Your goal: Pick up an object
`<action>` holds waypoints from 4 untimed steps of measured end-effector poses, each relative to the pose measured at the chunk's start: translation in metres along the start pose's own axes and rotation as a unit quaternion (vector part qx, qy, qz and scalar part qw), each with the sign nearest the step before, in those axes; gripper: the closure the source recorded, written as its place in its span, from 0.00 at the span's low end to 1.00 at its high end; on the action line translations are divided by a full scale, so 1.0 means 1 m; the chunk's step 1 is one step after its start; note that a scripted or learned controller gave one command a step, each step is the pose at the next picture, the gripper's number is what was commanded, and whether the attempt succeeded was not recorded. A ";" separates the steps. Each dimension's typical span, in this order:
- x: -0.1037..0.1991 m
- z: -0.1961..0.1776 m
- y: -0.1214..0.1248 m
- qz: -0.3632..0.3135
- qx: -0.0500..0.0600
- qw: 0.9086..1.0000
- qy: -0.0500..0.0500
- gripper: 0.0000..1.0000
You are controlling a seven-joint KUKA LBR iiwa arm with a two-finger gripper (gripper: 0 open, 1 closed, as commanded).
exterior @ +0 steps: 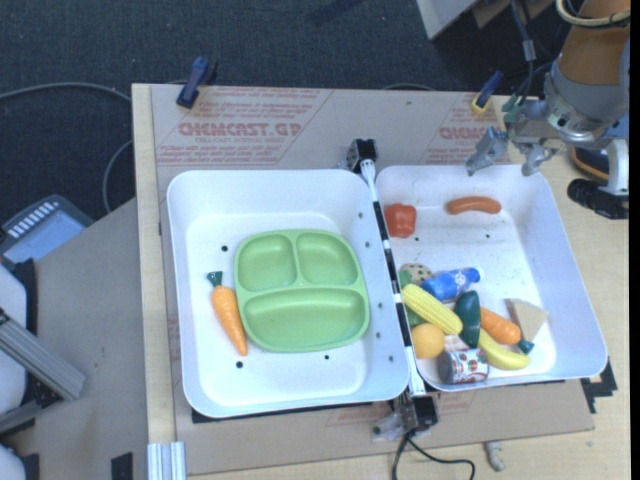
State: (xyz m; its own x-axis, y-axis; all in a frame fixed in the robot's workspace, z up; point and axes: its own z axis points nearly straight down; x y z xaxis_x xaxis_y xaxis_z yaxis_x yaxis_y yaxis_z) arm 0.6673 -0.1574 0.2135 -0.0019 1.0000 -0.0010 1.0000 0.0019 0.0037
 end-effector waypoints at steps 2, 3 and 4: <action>-0.035 0.035 0.000 0.000 0.000 1.000 0.000 0.00; -0.067 0.007 0.000 0.001 0.000 1.000 -0.001 0.00; -0.050 0.011 -0.001 0.001 0.002 1.000 0.001 0.00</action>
State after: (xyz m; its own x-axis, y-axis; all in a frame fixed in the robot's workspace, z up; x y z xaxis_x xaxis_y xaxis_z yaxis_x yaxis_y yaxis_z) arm 0.6666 -0.2074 0.2027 -0.0008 1.0000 0.0001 1.0000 0.0008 -0.0004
